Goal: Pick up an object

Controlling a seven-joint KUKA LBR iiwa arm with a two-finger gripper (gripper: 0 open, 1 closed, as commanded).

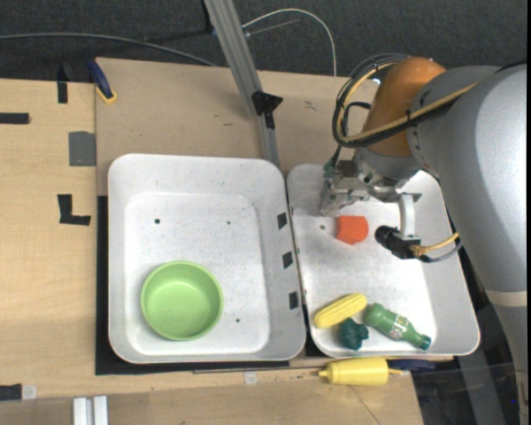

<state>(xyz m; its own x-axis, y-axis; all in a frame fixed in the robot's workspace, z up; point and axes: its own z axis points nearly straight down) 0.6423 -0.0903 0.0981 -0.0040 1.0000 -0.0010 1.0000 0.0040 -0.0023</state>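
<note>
Camera view showed the end effector low in the right white bin, just left of the small orange block, probably lining up a grab.

- The bench has a light wooden top, with a few dark tape marks at its left side.
- Two shallow white bins sit on it side by side, touching: the left bin and the right bin.
- A dark mat shows under the left bin's edge.
- A yellow bottle lies on the bench just beside the right bin's near rim.
- A small blue-and-yellow object lies near the bench's far left corner.
- A grey metal pole slants across the bench's far edge.
</note>
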